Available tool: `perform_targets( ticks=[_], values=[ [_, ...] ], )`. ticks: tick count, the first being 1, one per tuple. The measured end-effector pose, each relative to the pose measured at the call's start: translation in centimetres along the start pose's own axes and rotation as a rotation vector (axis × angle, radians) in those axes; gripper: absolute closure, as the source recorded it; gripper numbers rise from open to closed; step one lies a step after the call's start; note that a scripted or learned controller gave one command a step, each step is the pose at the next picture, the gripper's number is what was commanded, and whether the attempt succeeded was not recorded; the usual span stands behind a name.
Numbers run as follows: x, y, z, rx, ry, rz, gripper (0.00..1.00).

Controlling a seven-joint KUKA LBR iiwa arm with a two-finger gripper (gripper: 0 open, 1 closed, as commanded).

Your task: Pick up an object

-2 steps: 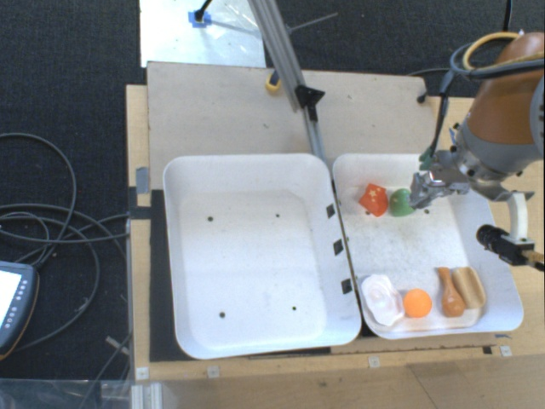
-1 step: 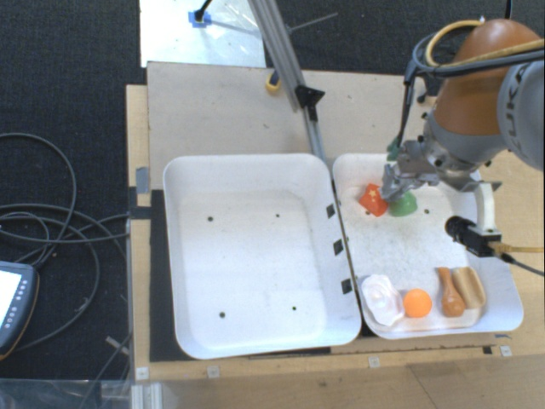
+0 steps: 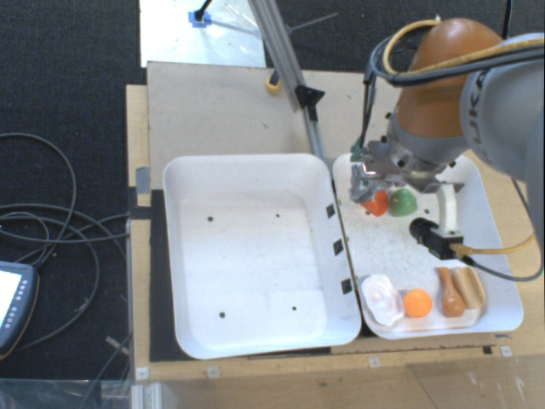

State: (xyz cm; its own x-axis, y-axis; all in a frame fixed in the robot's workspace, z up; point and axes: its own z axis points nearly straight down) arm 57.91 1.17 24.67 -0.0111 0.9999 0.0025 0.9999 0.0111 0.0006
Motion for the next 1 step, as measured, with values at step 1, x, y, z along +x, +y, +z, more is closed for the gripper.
perform_targets(
  ticks=[1],
  values=[
    [4.56,0.36,0.39,-0.001,0.000,0.001,1.00]
  ],
)
